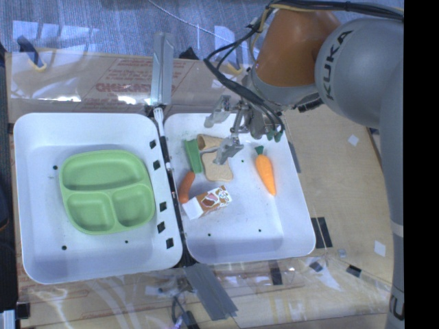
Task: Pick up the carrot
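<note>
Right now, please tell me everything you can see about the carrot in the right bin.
The carrot is a small orange toy-like piece with a green leafy top, smooth and plastic-looking. It lies flat on the floor of the right bin, near its right wall, with the green top pointing toward the far side and the tapered tip toward the near side. Nothing seems to touch it: the sandwich piece lies apart on its left, and the gripper hangs above that piece, not over the carrot.

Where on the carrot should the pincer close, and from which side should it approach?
Grip the carrot across its thick orange middle, coming straight down. It lies flat in the right bin with bare floor on both long sides. The green top end looks too small to hold.
</note>
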You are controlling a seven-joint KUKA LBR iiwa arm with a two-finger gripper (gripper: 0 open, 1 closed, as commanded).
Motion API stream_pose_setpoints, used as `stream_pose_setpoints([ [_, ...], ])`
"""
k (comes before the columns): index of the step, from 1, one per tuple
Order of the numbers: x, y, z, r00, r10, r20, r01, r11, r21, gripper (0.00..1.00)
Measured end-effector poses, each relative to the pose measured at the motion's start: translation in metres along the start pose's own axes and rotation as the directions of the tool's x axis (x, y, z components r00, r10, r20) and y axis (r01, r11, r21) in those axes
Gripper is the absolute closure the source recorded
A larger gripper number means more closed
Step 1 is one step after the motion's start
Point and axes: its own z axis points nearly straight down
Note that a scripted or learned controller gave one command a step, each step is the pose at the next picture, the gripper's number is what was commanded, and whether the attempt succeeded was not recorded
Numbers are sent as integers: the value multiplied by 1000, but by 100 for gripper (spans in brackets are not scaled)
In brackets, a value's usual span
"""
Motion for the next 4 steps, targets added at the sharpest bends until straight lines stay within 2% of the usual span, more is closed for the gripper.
stream_pose_setpoints([
  [1, -25, -83, -29, 954, 300, 5, -300, 954, 0, 0],
  [2, 0, -116, 71, 861, 508, -6, -508, 862, 1, 0],
  [3, -4, -114, 57, 866, 499, 2, -499, 866, 0, 100],
  [4, -18, -89, 120, 844, 537, 9, -537, 844, -3, 100],
])
